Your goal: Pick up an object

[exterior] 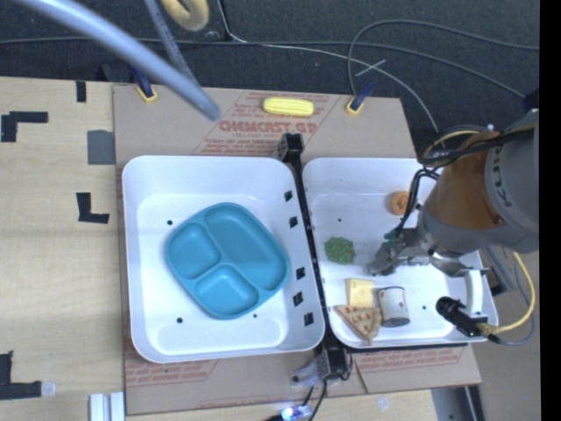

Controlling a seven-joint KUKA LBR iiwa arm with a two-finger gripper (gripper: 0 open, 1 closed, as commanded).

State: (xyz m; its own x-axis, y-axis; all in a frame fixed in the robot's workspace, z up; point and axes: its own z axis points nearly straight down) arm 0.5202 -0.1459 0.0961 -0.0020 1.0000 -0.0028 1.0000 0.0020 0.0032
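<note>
Nearest the camera, along the near wall of the right bin (456,338), three items sit close together: a pizza slice (358,322) at the near left, a pale yellow cheese block (358,291) touching it on its far side, and a small can (393,306) lying on its side just right of both. Left bin (140,235) holds a blue divided plate (227,259), three compartments, roughly centred and turned at an angle.

Mid-bin, right side: green broccoli piece (340,250) on the bin floor, left of the gripper (388,258) and apart from it. Gripper is low over the bin floor, between broccoli and arm body (473,196). Finger state: cannot tell; nothing visibly between them.

Farther: orange object (400,203) near the far part of the right bin, partly hidden by the arm.

Beyond the bins, a yellow corn cob (287,107) lies on the cardboard sheet (254,130).
</note>
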